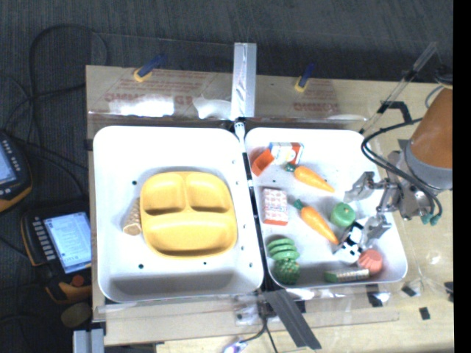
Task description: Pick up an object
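The right bin (324, 140) holds several toy foods. Two orange carrots (313, 178) (318, 223) lie near its middle, with a green apple (342, 214) beside the lower one. A red and white box (274, 205) lies to the left, and a green striped vegetable (283, 249) sits below it. A black and white piece (353, 243) and a pink piece (371, 260) rest at the front right corner. My gripper (369, 207) hangs over the bin's right side, just right of the apple. It is open, and its fingers (360, 187) hold nothing.
The left bin (110, 197) carries a yellow divided plate (188, 212) with a waffle cone (132, 219) at its left side. A red and white cup (263, 159) lies at the right bin's back left. A brown stick (346, 275) lies along the front wall.
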### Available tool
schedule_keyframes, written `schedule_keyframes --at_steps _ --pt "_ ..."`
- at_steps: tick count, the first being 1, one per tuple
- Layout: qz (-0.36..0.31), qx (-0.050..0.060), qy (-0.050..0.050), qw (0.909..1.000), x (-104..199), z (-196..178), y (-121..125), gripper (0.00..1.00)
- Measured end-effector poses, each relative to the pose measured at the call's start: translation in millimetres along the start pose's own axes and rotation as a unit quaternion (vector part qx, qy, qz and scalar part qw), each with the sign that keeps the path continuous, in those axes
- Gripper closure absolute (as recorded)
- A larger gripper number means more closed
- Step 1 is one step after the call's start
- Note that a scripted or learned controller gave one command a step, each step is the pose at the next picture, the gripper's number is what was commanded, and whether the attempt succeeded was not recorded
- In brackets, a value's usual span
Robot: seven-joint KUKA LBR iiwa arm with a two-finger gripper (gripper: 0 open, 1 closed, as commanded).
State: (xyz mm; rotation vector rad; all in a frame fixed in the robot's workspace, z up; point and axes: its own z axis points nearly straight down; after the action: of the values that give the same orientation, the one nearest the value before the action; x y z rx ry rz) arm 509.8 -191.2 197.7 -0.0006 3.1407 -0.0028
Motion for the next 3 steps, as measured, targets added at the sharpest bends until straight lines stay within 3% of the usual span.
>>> schedule_keyframes --at_steps 1,2,3 --pt "-0.036 -0.001 -0.002 0.9994 -30 99 10 0.00" --pt "-0.077 0.003 -0.005 0.9970 -51 107 38 0.00" --pt "-0.054 0.002 -0.009 0.9985 -37 106 52 0.00"
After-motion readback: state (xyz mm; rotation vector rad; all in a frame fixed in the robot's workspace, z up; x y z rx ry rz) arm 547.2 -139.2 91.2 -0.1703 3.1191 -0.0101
